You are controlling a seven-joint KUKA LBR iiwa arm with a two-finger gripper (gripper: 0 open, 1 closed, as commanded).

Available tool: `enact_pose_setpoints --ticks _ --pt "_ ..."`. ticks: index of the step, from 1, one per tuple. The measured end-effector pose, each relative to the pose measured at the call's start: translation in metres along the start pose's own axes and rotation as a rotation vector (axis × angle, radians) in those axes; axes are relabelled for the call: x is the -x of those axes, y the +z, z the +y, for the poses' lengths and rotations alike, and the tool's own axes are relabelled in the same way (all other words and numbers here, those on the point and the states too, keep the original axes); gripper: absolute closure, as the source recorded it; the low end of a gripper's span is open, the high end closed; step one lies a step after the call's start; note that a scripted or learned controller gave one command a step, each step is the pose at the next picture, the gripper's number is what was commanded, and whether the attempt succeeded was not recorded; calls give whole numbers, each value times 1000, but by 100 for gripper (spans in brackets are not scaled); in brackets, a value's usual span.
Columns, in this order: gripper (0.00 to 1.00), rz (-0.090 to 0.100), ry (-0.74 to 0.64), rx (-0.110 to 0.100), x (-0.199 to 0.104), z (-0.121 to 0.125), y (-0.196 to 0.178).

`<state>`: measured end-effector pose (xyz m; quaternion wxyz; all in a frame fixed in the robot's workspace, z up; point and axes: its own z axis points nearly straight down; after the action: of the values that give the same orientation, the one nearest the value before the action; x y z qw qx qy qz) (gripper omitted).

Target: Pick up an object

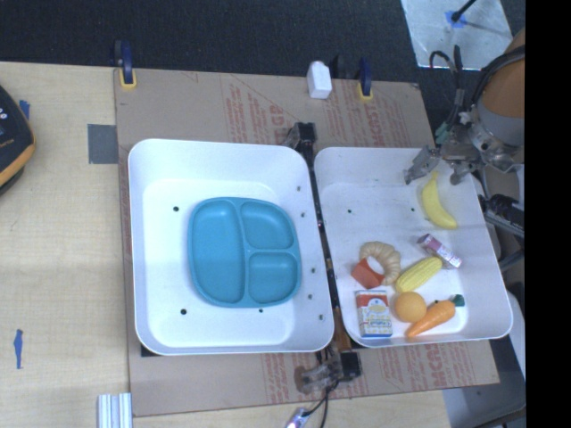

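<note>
My gripper [439, 169] hangs over the far right part of the right bin [357, 176], its two fingers spread open. A yellow banana [436, 203] lies just below and between the fingertips, not held. Nearer the front of that bin lie a corn cob [418, 273], an orange [409, 307], a carrot [433, 318], a tan ring-shaped pastry [382, 257], a red block [367, 275], a small carton [374, 314] and a small purple-and-white tube [440, 251].
The left bin [161, 176] holds a blue divided plate [244, 251]. Clamps [125, 64] and a white block [319, 79] stand along the cardboard's far edge. A dark device [11, 136] rests at the bench's left edge.
</note>
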<state>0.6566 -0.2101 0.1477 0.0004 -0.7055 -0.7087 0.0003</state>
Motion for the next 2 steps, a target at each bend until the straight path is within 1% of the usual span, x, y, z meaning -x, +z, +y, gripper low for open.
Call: enact_pose_setpoints --ticks 1,2 --pt "0 1 1 -3 1 -14 2" --pt "0 -1 0 -3 -6 -58 -11"
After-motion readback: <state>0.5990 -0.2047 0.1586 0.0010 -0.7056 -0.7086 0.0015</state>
